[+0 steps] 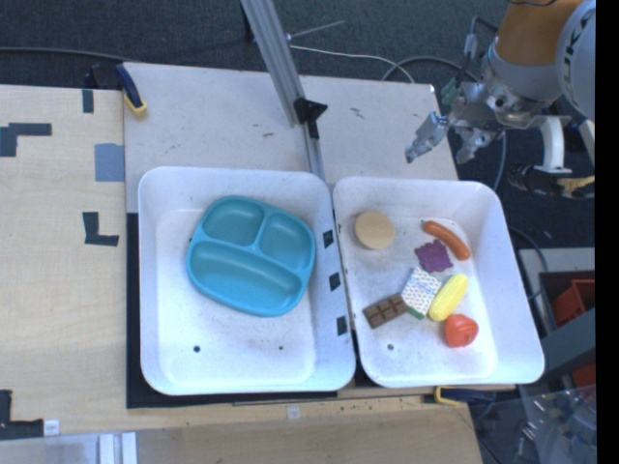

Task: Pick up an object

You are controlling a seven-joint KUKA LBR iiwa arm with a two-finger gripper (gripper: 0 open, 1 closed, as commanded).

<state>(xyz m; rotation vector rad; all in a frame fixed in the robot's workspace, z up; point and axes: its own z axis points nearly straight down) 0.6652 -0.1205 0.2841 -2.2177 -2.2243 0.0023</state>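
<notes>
on your left the wooden bench (58, 288) carries two shallow white bins side by side. the left bin (160, 356) holds a blue divided plate (251, 255), lying flat a little above the bin's middle. a metal rail (276, 51) slants down from the top edge to the seam between the bins. moving right, the right bin (513, 356) holds the small things you could pick: a round tan cookie (373, 230) near its upper left, a brown chocolate bar (385, 310) lower down, a checkered white block (420, 291) just beside a yellow corn cob (447, 297), a purple piece (433, 255) above them, an orange sausage (446, 239) next to that, and a red tomato (460, 331) lowest. at the far right the gripper (447, 138) hangs above the bin's upper rim, apart from every item; its fingers look spread and hold nothing.
</notes>
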